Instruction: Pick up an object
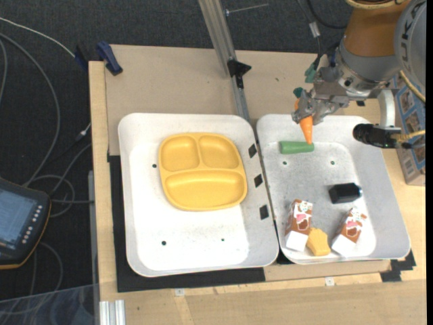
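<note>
My gripper (306, 115) hangs over the far edge of the right bin (379, 181). Its fingers are shut on the top of an orange carrot (308, 131), which points down and sits just above the bin floor. A green block (295, 147) lies flat right below the carrot's tip. Nearer the front lie a black block (344, 192), two brown-and-white cartons (300, 223) (352, 230) and a yellow piece (318, 243).
The left bin (142, 229) holds a yellow divided plate (201, 170). A metal post (220, 26) rises at the back between the bins. The bare middle of the right bin's floor lies between the green block and the black block.
</note>
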### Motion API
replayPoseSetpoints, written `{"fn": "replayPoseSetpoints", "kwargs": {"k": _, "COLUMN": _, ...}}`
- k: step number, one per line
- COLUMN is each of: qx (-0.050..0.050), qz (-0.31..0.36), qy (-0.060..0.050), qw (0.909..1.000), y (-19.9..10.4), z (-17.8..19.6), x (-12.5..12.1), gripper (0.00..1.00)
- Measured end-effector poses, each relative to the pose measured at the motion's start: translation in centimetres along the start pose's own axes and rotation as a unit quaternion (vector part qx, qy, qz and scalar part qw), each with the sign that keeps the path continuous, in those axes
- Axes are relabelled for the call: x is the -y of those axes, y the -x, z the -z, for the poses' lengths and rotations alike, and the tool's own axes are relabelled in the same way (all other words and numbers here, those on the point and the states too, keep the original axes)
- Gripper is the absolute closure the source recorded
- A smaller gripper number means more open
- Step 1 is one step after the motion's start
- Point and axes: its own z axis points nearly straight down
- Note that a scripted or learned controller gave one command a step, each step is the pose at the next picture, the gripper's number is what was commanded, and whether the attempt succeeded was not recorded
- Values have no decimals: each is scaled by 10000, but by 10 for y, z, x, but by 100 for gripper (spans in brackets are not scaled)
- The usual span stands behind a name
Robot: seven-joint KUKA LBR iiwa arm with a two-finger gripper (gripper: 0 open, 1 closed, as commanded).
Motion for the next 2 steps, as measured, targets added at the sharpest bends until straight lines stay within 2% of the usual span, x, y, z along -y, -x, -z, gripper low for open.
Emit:
{"fn": "replayPoseSetpoints", "kwargs": {"k": 1, "qx": 5, "qz": -8, "qy": -1, "qw": 10000, "y": -45, "z": 0, "x": 6, "gripper": 100}}
{"fn": "replayPoseSetpoints", "kwargs": {"k": 2, "qx": 5, "qz": -5, "qy": -8, "qw": 10000, "y": -100, "z": -17, "x": 13, "gripper": 100}}
